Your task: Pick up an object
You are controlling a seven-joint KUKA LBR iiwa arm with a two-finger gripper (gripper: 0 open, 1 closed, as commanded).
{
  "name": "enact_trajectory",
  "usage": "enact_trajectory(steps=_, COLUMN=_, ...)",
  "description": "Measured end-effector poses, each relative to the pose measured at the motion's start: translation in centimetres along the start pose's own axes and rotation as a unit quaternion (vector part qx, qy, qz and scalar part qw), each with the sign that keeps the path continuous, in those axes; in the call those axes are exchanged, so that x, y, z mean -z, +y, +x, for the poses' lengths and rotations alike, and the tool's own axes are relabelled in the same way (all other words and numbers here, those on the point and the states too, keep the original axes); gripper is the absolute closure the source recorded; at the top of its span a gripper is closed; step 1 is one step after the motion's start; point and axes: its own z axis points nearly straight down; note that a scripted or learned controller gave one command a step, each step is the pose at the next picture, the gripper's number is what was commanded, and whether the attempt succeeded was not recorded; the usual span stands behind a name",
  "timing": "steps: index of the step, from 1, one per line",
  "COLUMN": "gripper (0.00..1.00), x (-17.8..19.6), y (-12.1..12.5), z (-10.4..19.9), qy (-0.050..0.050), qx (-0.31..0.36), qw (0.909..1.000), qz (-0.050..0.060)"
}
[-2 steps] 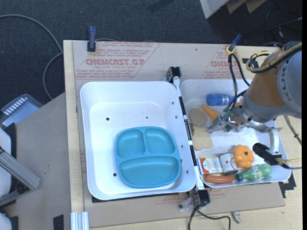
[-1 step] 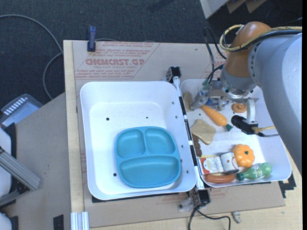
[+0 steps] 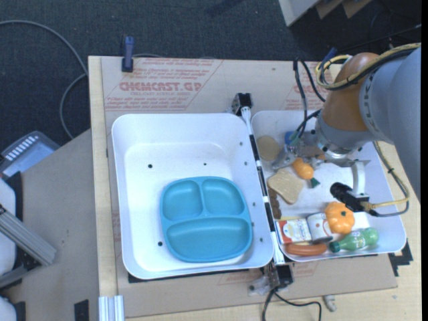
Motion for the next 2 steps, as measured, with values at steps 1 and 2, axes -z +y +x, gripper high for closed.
enact_trajectory(steps=1, gripper=1.00, x=1.0, y=0.0, z=0.0, qy=0.000, qx=0.000, qw=1.0000, qz=-0.001)
enact_trajectory(steps=2, gripper=1.00, x=10.0, y=-4.8, z=5.8, qy=0.000, qx=0.001, qw=1.0000, qz=-0.001)
